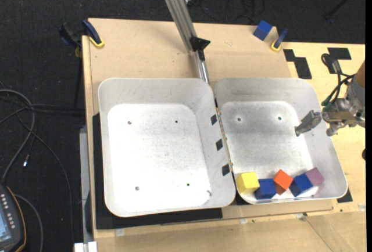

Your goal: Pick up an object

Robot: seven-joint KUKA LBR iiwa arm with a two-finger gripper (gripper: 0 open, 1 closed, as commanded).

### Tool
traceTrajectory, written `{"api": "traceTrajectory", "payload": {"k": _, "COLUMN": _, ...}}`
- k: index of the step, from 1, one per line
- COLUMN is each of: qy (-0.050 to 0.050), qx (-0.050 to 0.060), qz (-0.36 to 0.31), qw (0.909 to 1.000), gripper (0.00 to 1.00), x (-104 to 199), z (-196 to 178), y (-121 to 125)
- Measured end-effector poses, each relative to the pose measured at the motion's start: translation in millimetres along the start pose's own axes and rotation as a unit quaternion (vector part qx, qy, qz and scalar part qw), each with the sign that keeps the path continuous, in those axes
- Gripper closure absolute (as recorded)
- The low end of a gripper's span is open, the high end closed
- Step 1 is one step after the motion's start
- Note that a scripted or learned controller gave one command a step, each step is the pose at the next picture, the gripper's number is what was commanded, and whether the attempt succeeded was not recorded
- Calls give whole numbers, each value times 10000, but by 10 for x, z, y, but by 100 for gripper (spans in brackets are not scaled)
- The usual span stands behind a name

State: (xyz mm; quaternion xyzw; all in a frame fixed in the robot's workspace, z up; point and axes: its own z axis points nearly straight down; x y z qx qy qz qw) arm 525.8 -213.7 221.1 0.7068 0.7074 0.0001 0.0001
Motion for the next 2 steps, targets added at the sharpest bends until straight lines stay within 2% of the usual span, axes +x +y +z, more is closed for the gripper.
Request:
{"api": "traceTrajectory", "payload": {"k": 1, "qy": 15, "qx": -2, "qz": -47, "qw": 10000, "gripper": 0, "x": 709, "z": -81, "y": 67}}
{"api": "traceTrajectory", "payload": {"k": 2, "qy": 12, "qx": 21, "qz": -24, "qw": 10000, "gripper": 0, "x": 1079, "z": 172, "y": -180}}
